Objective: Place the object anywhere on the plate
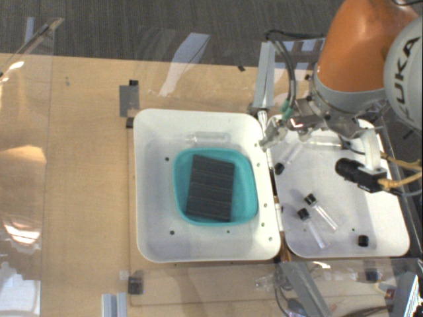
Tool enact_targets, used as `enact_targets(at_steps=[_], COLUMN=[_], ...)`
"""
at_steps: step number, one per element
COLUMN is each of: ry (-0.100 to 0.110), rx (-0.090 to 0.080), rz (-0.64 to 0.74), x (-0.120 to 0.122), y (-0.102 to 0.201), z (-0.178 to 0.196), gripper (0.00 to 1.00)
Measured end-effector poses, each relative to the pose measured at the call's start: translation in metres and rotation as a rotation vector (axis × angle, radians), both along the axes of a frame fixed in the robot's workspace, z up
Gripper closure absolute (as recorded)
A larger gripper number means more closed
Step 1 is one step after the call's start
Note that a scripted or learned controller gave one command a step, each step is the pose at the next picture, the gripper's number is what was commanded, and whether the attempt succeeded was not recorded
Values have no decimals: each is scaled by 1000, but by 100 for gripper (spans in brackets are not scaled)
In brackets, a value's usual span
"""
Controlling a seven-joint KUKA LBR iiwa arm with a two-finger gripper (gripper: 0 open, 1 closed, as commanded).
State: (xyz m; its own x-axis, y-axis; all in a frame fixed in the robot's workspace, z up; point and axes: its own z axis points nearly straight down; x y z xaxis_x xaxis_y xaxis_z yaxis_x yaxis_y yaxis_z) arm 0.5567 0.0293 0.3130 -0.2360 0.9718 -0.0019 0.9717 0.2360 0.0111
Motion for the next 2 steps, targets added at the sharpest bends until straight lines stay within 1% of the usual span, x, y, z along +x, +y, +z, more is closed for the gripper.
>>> enact_targets(at_steps=[1, 2], ry=[1, -3], rx=[-2, -1], rz=[80, -13], x=[99, 83], y=[20, -32], z=[11, 125], gripper=[0, 0])
